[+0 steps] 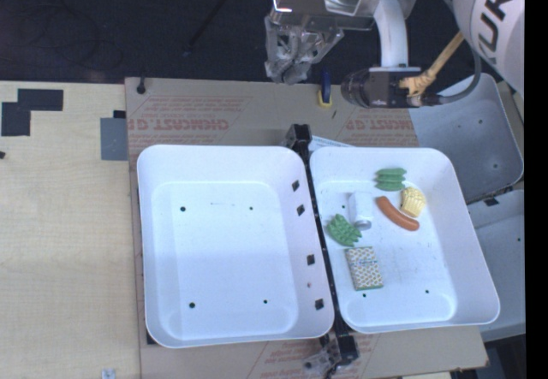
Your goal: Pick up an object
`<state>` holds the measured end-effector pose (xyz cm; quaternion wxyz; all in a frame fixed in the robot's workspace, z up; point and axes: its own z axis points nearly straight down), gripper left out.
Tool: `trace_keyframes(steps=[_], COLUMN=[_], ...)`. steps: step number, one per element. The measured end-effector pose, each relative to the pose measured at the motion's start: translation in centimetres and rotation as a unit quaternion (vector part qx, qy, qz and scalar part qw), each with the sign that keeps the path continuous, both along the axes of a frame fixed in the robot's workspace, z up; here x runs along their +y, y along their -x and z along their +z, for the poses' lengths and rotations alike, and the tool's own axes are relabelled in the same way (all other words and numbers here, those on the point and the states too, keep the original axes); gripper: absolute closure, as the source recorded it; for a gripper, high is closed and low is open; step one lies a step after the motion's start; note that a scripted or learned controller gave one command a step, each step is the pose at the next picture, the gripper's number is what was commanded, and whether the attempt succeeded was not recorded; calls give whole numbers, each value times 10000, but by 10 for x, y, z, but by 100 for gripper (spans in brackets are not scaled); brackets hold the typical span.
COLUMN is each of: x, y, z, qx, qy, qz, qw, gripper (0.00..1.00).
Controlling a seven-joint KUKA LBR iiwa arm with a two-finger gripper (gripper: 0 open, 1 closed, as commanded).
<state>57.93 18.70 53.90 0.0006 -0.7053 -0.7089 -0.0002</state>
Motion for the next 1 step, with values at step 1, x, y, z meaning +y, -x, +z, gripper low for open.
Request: trace_keyframes(steps=[1], x=[-1], y=[0], z=[-2], qx=[19], qy=[12], qz=[-6], qw=[10000], gripper=[0])
